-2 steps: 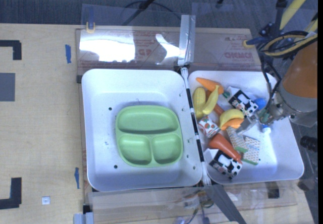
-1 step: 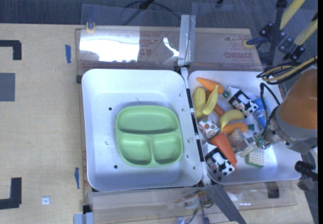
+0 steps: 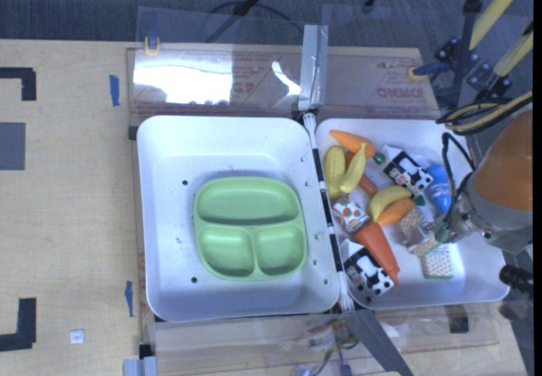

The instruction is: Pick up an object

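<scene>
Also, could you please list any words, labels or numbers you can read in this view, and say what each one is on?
None can be read.
Red print on the clear panel behind the right bin: mirrored and blurred, illegible.
Faint red print on the clear panel behind the left bin: washed out by glare, illegible.

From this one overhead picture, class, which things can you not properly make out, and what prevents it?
- Arm: cut off by the camera view's right edge.
- Gripper: whether it is open or shut is too small and blurred to tell.
- Carrot: its upper end is covered by neighbouring toys.
- Small item near the blue toy: too crowded to identify.
- Green tray: fully visible.
</scene>
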Robot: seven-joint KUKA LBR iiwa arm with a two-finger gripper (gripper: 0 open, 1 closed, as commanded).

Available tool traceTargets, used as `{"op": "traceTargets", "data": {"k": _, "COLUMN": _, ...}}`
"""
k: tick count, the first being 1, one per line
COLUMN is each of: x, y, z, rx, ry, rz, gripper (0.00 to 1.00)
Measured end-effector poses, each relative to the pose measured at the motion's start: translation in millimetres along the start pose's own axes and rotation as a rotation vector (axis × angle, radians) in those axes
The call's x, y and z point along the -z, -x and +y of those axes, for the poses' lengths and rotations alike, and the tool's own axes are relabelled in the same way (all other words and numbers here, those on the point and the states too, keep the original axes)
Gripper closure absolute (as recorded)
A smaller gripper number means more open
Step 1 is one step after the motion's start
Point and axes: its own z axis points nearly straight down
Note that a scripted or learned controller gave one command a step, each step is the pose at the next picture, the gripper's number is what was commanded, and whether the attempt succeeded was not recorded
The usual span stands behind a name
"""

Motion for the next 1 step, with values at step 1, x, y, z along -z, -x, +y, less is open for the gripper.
{"op": "traceTargets", "data": {"k": 1, "x": 150.7, "y": -17.4, "z": 33.3, "rx": -0.060, "ry": -0.026, "rz": 0.019, "gripper": 1.00}}
